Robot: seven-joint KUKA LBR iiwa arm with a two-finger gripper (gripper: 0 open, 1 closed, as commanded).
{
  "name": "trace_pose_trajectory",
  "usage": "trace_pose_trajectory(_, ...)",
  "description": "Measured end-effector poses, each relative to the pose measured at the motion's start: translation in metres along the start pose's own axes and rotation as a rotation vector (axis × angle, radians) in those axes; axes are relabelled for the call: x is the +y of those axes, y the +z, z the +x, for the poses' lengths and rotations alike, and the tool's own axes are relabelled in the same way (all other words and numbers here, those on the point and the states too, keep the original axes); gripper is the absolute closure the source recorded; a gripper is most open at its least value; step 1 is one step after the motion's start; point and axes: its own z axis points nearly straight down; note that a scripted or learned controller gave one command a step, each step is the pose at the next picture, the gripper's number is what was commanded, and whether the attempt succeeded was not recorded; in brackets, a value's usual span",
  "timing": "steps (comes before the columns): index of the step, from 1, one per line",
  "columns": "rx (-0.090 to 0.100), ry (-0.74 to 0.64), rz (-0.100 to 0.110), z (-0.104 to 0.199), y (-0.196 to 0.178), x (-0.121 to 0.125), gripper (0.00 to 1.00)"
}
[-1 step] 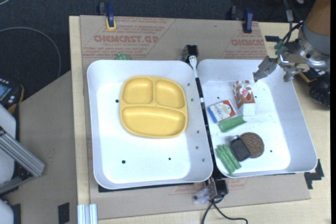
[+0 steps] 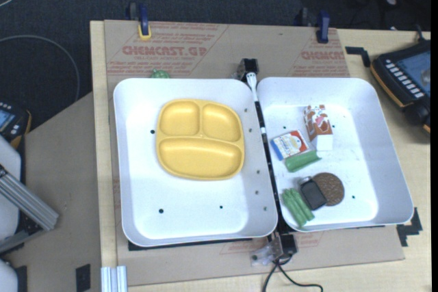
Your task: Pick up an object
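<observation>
While yellow divided plate (image 2: 200,139) is sitting alone in left bin (image 2: 137,202), snack packs (image 2: 301,137), green bits, brown cookie (image 2: 330,188) are crowding right bin (image 2: 383,167); gripper state, can't tell.

So the bench (image 2: 205,44) is topped with a brown sheet printed in red. Two white bins sit right on it, touching: left bin (image 2: 137,167) and right bin (image 2: 363,106). Two blue clamps (image 2: 143,16) grip its far edge.
</observation>
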Motion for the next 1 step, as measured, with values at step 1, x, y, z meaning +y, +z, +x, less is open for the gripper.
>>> trace_pose_trajectory(1, 0.005, -0.006, 0.014, 0.0032, 0.0001, 0.0025, 1.0)
